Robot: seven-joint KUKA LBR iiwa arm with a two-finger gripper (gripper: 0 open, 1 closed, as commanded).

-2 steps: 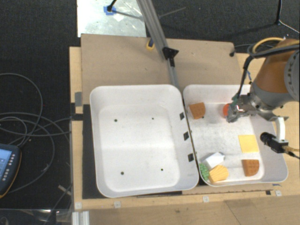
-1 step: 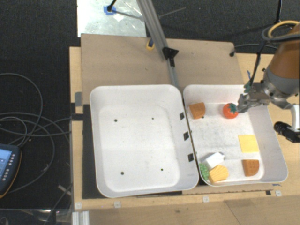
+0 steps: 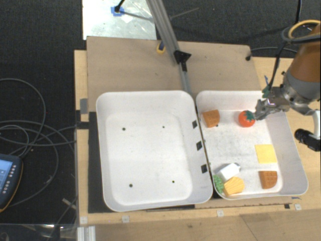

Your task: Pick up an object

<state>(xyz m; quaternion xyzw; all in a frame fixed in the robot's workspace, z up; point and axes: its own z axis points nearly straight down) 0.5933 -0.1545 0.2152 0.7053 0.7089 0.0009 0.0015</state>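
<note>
Tomato (image 3: 246, 118): small, round, red with a green top; far part of right bin (image 3: 296, 149), well apart from the other pieces.
Hand (image 3: 262, 110): just right of tomato, touching or nearly so; whether spread or closed, cannot tell.
Neighbours: orange block (image 3: 211, 118) to its left, yellow square (image 3: 265, 153) nearer.

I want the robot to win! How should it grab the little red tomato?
Probably around the tomato's round red middle, coming straight down from above. It sits apart on the right bin's floor, so fingers could fit either side. The gripper is already right beside it.
</note>
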